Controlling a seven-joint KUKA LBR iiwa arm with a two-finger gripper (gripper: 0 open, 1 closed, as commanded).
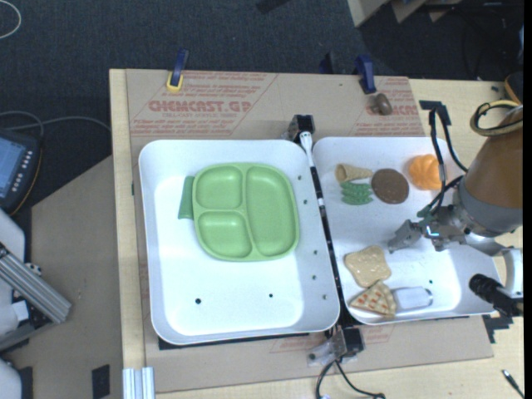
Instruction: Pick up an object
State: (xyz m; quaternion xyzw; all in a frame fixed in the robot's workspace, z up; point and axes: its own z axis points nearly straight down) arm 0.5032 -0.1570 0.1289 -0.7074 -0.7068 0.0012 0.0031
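My gripper (406, 236) reaches in from the right and hangs over the right bin (449, 260), above bare floor in its middle. A beige toast slice (367, 264) lies just below and left of it. A pizza slice (374, 300) and a pale grey oblong piece (413, 298) lie at the bin's front edge. Toward the back are a brown round cookie (389, 185), a green leafy piece (357, 193), a small cone (353, 172) and an orange fruit (425, 171). I see nothing held at the gripper.
The left bin (166, 256) holds a green divided plate (245, 210). The arm's orange band (499, 173) and grey wrist cover the right bin's right side. Clamps sit at the bench's back edge (176, 73).
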